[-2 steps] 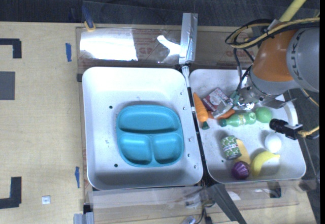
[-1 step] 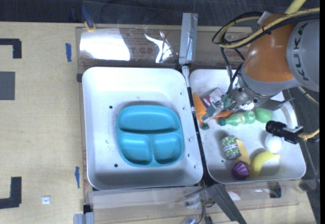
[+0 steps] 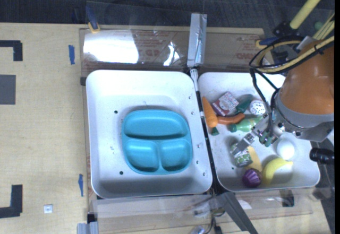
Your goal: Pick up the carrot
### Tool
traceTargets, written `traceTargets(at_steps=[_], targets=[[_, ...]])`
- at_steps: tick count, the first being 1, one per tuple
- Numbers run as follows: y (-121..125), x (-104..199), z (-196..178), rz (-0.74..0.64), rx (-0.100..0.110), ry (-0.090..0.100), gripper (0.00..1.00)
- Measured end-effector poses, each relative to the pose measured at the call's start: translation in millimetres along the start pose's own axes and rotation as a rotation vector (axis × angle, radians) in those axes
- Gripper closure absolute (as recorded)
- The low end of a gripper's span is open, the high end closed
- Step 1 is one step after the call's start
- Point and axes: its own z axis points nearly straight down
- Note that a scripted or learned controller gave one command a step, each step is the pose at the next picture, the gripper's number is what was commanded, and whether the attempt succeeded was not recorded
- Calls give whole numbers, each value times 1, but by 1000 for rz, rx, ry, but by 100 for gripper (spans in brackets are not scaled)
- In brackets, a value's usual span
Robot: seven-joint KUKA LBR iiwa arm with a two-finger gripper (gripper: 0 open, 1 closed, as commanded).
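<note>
The gripper (image 3: 264,135) hangs low in the right bin (image 3: 313,177), and whether it grips anything cannot be told. The carrot (image 3: 210,114) lies well to its left by the bin's left wall, untouched. The pick seems not yet begun; reaching, closing and lifting remain.
</note>
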Motion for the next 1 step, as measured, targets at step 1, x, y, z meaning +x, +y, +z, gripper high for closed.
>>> traceTargets(at_steps=[1], targets=[[-8,-10,24,12,1,2,0]])
